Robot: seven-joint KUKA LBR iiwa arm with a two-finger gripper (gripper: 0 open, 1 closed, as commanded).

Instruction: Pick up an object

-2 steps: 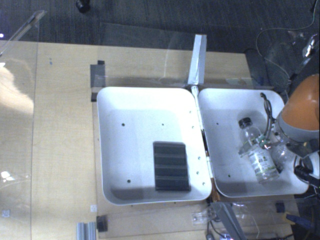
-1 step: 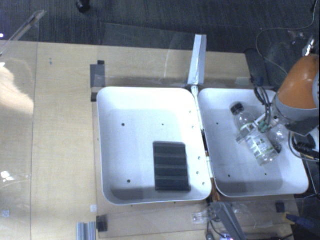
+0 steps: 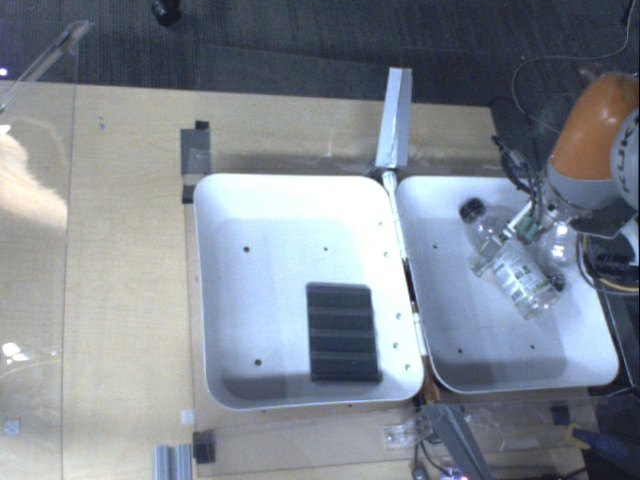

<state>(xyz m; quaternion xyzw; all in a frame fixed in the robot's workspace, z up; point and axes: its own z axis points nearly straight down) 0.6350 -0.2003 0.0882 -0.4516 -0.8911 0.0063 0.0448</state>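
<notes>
A clear plastic bottle (image 3: 512, 266) with a black cap (image 3: 470, 209) lies on its side in the right bin (image 3: 450, 338), cap toward the back left. My gripper (image 3: 527, 226) reaches in from the right and hangs right over the bottle's upper part, overlapping it in the view. The grey arm with its orange band (image 3: 592, 128) stands above the bin's back right corner. A black ribbed block (image 3: 343, 333) lies flat in the left bin (image 3: 250, 268), near its front right.
A metal divider post (image 3: 394, 118) rises behind the seam between the two bins. Cables (image 3: 520, 158) run by the right bin's back right corner. A transparent panel (image 3: 40, 218) covers the bench at the left.
</notes>
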